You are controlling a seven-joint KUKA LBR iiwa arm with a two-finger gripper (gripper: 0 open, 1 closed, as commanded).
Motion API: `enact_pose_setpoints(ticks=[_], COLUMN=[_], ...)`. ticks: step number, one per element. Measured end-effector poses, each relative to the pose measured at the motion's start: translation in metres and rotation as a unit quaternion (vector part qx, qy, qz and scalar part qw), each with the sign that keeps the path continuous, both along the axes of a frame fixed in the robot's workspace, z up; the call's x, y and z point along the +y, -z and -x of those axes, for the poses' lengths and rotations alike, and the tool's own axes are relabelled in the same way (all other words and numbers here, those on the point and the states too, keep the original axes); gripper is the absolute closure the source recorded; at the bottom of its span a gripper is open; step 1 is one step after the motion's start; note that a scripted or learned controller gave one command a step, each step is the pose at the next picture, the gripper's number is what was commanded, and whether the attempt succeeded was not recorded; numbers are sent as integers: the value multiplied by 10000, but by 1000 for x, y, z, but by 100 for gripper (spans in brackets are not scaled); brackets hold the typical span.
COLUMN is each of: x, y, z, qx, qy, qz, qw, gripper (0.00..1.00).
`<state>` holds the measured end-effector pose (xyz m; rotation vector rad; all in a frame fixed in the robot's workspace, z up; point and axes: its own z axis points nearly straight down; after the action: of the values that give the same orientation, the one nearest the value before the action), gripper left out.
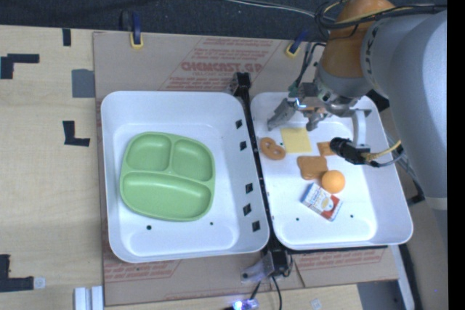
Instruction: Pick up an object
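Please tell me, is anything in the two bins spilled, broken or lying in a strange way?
Nothing looks spilled or damaged. The green divided plate lies flat in the left bin. In the right bin, the pretzel, cheese slice, orange ball and small carton lie loosely scattered, the carton askew. The claw is above the cheese slice.

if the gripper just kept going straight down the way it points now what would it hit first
Most likely the yellow cheese slice, just below the gripper in the right bin. The pretzel lies close beside it; depth is unclear from this slanted view.
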<state>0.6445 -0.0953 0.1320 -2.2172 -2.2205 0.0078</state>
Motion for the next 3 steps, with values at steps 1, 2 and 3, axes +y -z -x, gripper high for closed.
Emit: enact_pose_setpoints(ticks=[1, 2, 3], x=[1, 1, 2], y=[49, 35, -7], z=[0, -2, -2], qx=[-32, -49, -43], qy=[-5, -10, -3], qz=[5, 9, -6], qw=[10000, 10000, 10000], gripper=[0, 100, 100])
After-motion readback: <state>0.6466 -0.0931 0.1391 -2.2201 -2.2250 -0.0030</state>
